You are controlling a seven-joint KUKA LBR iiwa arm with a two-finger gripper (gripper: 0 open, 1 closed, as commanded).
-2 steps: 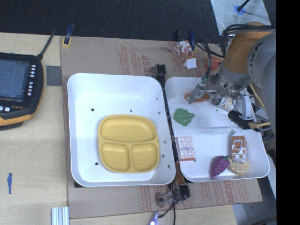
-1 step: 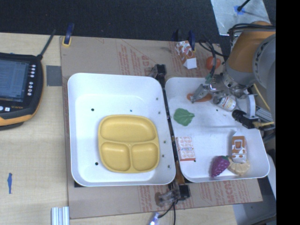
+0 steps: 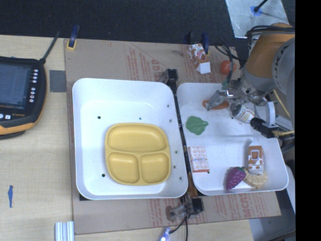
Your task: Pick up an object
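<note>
My gripper (image 3: 220, 99) hangs low over the far edge of the right bin (image 3: 220, 139), with the grey arm and its orange band rising to the right. A small orange item (image 3: 208, 104) lies right at the gripper's tip; whether it is gripped is unclear. In the same bin lie a green leaf (image 3: 196, 125), a red-and-white sachet (image 3: 198, 158), purple grapes (image 3: 234, 177), an orange-and-white packet (image 3: 255, 158) and a pale biscuit-like piece (image 3: 256, 180). A small pale bottle (image 3: 244, 116) lies just below the wrist.
The left bin (image 3: 90, 104) holds a yellow divided plate (image 3: 138, 152). Behind the right bin sit a small carton (image 3: 197, 53), a white cube (image 3: 203, 68) and a red ball (image 3: 226, 67). A control pendant (image 3: 17, 94) rests at the far left.
</note>
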